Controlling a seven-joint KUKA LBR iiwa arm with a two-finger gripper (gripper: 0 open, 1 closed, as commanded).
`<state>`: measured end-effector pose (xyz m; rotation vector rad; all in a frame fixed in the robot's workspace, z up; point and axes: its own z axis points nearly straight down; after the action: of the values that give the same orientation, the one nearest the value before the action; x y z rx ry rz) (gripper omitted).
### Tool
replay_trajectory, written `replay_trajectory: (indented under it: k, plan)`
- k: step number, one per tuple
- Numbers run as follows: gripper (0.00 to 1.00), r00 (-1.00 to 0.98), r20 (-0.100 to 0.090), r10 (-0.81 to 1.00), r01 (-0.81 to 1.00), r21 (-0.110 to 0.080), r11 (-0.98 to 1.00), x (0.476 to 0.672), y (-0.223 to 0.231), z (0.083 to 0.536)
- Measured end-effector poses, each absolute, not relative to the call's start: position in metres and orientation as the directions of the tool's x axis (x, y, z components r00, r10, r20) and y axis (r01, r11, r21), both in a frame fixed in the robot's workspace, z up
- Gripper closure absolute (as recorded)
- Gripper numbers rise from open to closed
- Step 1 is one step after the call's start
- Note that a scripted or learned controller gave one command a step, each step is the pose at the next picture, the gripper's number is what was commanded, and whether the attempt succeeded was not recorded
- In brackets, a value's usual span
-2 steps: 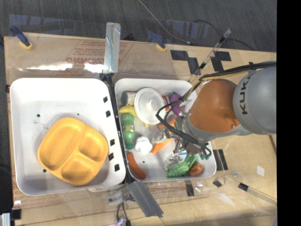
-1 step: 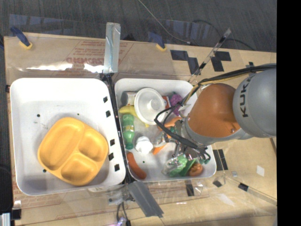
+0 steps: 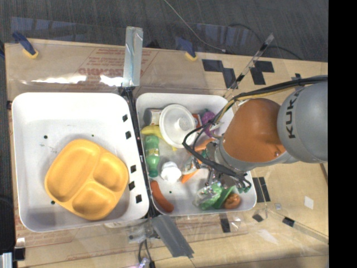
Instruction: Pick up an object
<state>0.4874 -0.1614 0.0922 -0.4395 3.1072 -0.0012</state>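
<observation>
The right bin [image 3: 223, 100] holds a jumble of small objects: a white cup [image 3: 177, 121], a yellow piece [image 3: 150, 131], a green bottle [image 3: 152, 154], a white lump [image 3: 170, 173], a brown sausage [image 3: 162, 197], a purple item [image 3: 207, 117] and a green leafy toy [image 3: 218, 197] beside a red-orange piece [image 3: 234, 201]. The arm's orange band [image 3: 251, 132] hangs over the bin's right half. Below it the gripper [image 3: 213, 188] reaches down at the front right corner, right over the green leafy toy. The wrist and cables hide much of it.
A yellow divided plate [image 3: 86, 177] lies in the left bin [image 3: 33, 108]. Black cables [image 3: 195, 135] loop from the wrist over the right bin's middle. A taped divider [image 3: 134, 144] separates the two bins. The grey arm link [image 3: 309, 124] crosses the right bin's right rim.
</observation>
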Motion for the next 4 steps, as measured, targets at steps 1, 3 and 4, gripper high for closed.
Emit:
replay_trajectory:
  k: [1, 3, 4]
  plan:
    - [0.0, -0.884, -0.005, -0.467, -0.467, -0.003, 0.885, 0.487, -0.163, 0.092]
    - [1.0, -0.916, -0.012, -0.402, -0.402, -0.007, 0.916, 0.499, -0.146, 0.103]
    - [1.0, -0.926, -0.003, -0.377, -0.376, -0.006, 0.926, 0.535, -0.101, 0.093]
